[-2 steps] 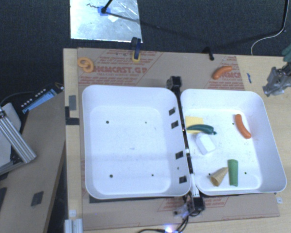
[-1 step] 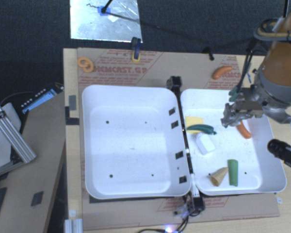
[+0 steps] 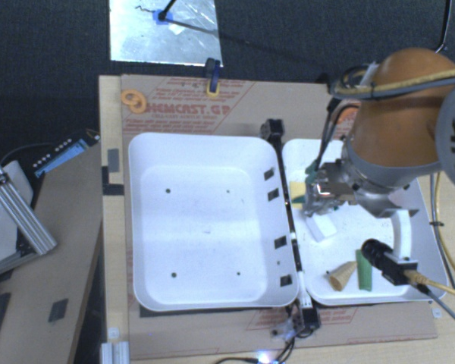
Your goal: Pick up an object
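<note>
Two shallow white bins are sitting side by side on the counter (image 3: 68, 226), on top of a printed cardboard sheet (image 3: 235, 97). The left bin (image 3: 205, 226) is lying toward the middle of the view, and the right bin (image 3: 345, 237) is touching it along a row of black clips (image 3: 276, 196).

The arm (image 3: 402, 120) is reaching in over the right bin, and the gripper (image 3: 318, 194) is hanging low near that bin's left wall. Whether it is clenched or released cannot be told from this angle.

Four small things are lying in the right bin. A yellow piece (image 3: 296, 192) is resting just beside the gripper, against the left wall. A white block (image 3: 323, 227) is lying just below the gripper. Nearer the front wall, a green stick (image 3: 363, 270) is lying next to a tan cone (image 3: 337, 280), both well apart from the gripper.
</note>
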{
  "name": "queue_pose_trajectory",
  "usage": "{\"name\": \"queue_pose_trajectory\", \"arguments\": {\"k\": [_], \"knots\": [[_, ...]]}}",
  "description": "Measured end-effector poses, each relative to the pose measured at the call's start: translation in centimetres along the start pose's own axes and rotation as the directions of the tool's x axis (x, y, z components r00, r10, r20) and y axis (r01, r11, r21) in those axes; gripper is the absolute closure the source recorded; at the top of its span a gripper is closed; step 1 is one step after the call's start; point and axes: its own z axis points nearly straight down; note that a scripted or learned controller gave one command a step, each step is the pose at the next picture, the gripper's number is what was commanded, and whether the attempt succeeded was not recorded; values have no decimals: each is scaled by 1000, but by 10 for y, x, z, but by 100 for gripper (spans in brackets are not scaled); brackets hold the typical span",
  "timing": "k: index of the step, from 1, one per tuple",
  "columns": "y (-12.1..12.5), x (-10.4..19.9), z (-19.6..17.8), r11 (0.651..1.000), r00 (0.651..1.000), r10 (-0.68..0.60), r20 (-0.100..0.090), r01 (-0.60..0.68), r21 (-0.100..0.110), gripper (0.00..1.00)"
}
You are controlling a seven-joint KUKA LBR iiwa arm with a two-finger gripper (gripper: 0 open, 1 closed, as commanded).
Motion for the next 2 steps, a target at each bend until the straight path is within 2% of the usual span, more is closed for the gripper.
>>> {"name": "queue_pose_trajectory", "arguments": {"k": [1,2], "knots": [[-1,-102,-27,1000,1000,17,5,-17,-10,100],[-1,-66,-227,1000,1000,2,1,-2,-27,100]]}}
